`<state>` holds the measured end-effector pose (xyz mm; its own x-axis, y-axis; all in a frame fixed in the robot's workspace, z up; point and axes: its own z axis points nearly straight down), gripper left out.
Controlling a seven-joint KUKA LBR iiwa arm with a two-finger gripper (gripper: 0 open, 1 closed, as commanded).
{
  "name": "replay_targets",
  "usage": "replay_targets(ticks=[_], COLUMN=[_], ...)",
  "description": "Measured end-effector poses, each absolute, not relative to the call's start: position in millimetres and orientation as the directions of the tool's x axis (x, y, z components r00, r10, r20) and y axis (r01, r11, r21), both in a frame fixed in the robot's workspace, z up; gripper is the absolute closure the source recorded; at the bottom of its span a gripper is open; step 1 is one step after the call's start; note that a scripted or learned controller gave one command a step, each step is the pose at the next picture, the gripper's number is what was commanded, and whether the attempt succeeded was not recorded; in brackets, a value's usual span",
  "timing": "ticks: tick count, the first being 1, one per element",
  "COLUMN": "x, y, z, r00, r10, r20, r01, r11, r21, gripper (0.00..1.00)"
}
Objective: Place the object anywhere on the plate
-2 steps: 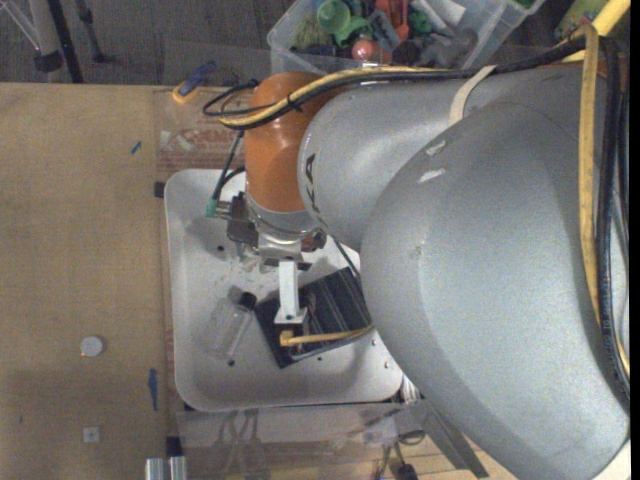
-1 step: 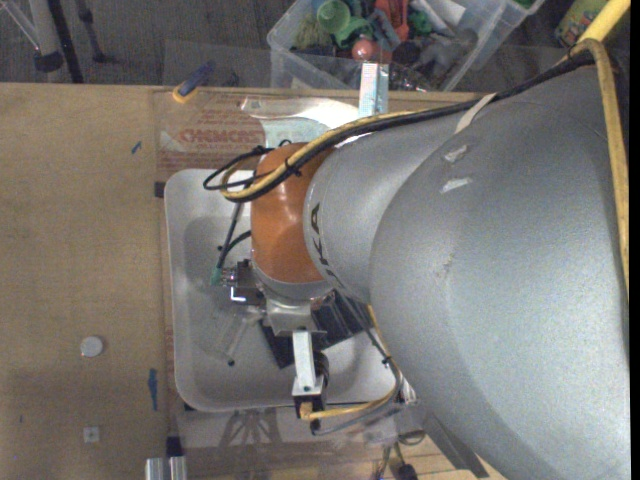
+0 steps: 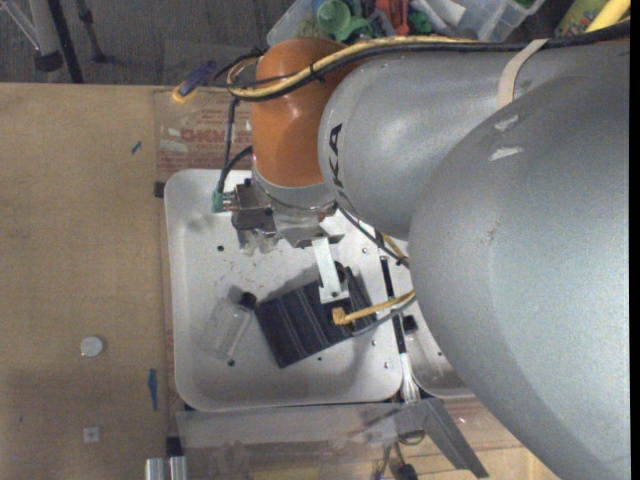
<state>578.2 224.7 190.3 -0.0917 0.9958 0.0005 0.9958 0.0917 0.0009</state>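
A small clear plastic bottle (image 3: 224, 328) with a black cap lies on its side in the lower left of the left white bin (image 3: 190, 268). My gripper (image 3: 258, 236) hangs over the bin's upper middle, below the orange wrist band. It is above and slightly right of the bottle, apart from it. The arm's grey body covers the right half of the view and most of the right bin (image 3: 440, 376).
A clear tub of colourful toys (image 3: 400, 3) stands behind the bins at the top. A small grey disc (image 3: 91, 346) lies on the brown bench left of the bin. A few dark specks dot the bin floor near the gripper.
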Motion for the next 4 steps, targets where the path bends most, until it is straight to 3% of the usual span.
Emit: replay_targets(ticks=[1,2,4], x=[572.5,514.0,525.8], y=[216.4,219.5,216.9], z=[269.0,264.0,287.8], r00=[-0.176,-0.115,-0.165], r10=[0.984,0.993,0.986], r20=[0.0,0.0,0.0], r01=[0.984,0.993,0.986], r11=[0.176,0.115,0.165], r21=[0.001,-0.003,0.005], gripper=[1.0,1.0,1.0])
